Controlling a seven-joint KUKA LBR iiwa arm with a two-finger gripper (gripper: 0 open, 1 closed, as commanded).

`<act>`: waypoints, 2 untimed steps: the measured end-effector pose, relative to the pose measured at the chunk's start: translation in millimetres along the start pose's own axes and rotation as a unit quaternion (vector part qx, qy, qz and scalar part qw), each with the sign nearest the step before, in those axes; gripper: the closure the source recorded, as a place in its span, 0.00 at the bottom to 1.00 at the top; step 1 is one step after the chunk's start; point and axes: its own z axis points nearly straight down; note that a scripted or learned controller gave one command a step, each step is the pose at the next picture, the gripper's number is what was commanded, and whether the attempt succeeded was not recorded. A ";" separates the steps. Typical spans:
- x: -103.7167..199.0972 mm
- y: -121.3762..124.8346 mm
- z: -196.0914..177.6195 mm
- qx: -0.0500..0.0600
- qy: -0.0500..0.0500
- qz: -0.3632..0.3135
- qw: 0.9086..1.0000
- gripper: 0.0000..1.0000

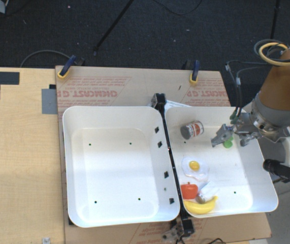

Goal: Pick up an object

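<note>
My gripper (232,139) hangs over the right part of the right bin (259,187), its two grey fingers spread wide, so it is open. A small green object (228,144) shows between and below the fingers; I cannot tell whether they touch it. A grey and red can (192,130) lies on its side to the gripper's left. Lower down in the same bin are a toy fried egg (194,165), a red piece (189,190), a white piece (208,190) and a yellow banana (201,206) by the front wall.
The left bin (73,136) stands beside the right one, with a black divider strip (166,151) between them. Both rest on a cardboard sheet (114,88) held by clamps at the back. The arm's orange band (278,85) rises at the right edge.
</note>
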 end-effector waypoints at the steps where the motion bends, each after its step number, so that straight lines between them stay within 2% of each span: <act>1: 19.9 59.5 136.1 0.006 0.001 -0.001 1.000 0.00; 2: -31.7 69.8 139.7 0.000 0.000 0.001 1.000 0.00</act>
